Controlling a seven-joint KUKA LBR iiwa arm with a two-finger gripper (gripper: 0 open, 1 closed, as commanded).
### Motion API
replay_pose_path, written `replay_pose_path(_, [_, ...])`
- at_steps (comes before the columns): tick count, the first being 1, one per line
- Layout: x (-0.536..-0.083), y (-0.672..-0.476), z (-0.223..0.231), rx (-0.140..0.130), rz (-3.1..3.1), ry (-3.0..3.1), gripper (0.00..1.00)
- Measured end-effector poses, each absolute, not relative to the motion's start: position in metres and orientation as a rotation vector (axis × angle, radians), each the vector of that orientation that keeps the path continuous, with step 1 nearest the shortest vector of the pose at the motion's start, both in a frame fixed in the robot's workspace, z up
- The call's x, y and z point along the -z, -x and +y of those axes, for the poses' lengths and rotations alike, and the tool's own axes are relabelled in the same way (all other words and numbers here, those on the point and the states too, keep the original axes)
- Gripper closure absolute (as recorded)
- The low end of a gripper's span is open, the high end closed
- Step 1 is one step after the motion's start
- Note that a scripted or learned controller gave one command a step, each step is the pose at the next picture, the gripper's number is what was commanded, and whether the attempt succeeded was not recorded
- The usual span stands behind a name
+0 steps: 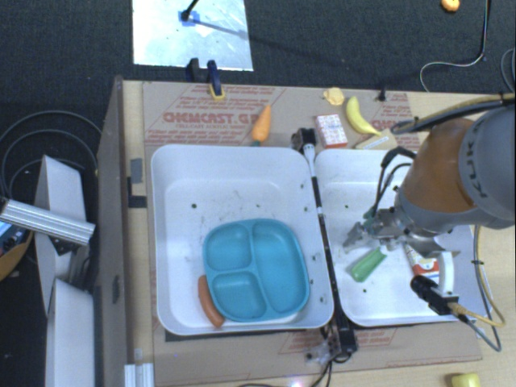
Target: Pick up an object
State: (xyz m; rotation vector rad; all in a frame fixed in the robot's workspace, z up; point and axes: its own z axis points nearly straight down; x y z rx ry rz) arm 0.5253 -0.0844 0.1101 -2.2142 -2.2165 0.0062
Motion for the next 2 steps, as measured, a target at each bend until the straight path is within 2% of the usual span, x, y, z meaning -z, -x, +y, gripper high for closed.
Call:
replay_pose_path(1, [-0.083,-0.558,-0.139,0.002,-2.223,2.226,0.00])
replay_pose_path(2, [-0.084,-0.513,-0.089,-0.001,-2.225,2.212,0.00])
